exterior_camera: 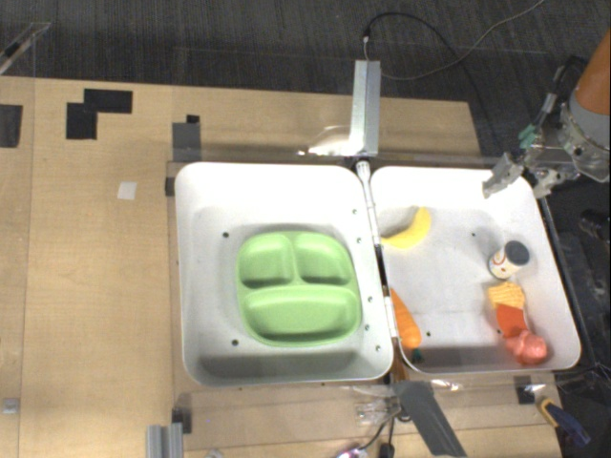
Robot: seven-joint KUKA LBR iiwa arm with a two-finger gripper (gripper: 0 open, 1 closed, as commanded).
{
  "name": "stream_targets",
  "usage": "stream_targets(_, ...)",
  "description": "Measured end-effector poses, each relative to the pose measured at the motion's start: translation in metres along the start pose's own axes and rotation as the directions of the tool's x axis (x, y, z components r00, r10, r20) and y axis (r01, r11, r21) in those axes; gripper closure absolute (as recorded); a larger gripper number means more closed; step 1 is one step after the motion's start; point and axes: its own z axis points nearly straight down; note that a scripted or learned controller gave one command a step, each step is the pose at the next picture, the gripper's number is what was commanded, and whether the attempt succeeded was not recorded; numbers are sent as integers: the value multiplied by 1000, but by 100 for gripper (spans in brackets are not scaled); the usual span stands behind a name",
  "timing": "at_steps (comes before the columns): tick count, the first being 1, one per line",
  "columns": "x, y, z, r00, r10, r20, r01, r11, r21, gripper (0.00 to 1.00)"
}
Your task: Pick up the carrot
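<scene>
The carrot [405,321] is seen lying in the right bin [458,256], pressed against its left wall near the front corner, its long axis running roughly front to back. The jaws [504,173] are poised over the bin's far right corner, well apart from the carrot across the bin's diagonal. Whether they are wide or narrow cannot be told; the arm is seen entering from the right edge.

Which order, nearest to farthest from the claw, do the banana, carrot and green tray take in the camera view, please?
From the claw at the right bin's far right corner:
1. Banana, right bin, far left.
2. Carrot, right bin, near left edge.
3. Green tray, left bin.
</scene>
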Motion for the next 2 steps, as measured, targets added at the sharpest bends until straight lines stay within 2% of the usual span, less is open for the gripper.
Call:
stream_targets(1, 46, -90, 94, 982, -189, -1, 189, 982, 3, 0)
stream_targets(2, 77, -123, 155, 963, -268, 6, 268, 963, -11, 0)
